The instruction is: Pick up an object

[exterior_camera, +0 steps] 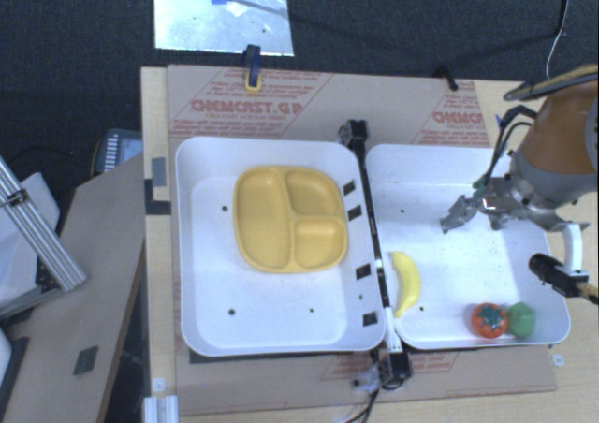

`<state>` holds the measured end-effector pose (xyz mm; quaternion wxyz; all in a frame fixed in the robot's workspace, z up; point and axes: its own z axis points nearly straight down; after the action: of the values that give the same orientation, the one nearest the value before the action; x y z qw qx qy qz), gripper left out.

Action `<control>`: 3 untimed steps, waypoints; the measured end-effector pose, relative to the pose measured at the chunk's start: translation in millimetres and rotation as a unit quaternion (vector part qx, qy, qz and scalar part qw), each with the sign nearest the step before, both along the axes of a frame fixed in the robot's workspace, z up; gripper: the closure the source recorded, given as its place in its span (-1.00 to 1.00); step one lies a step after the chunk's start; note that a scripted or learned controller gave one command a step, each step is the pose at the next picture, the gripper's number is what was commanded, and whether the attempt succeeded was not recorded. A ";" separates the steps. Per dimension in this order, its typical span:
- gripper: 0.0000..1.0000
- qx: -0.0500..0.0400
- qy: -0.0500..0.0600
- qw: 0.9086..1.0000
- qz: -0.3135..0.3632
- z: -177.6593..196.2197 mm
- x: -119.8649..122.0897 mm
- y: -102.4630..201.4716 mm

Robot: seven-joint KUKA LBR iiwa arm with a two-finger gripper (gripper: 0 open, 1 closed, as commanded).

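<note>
**Lighting / image quality**

Even, bright overhead light. White bins (281,337) run near overexposed, losing surface detail. Hard glare on the foil sheet (223,2) at top. Shadows soft and short, faint under the yellow tray (288,220). Dark carpet (421,0) reads noisy. Overall slightly soft, low resolution; arm (562,145) at right edge mildly blurred.
</note>
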<state>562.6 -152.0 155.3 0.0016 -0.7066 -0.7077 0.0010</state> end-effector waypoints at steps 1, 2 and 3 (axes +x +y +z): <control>-1.00 0.000 -0.001 1.000 0.000 -49.5 -3.5 9.9; -1.00 0.000 -0.001 1.000 -0.001 -71.9 -3.2 10.2; 1.00 -0.001 -0.003 1.000 -0.001 -60.1 -2.0 9.9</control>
<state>560.6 -142.1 95.2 -0.0012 -0.7070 -0.7072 -0.0007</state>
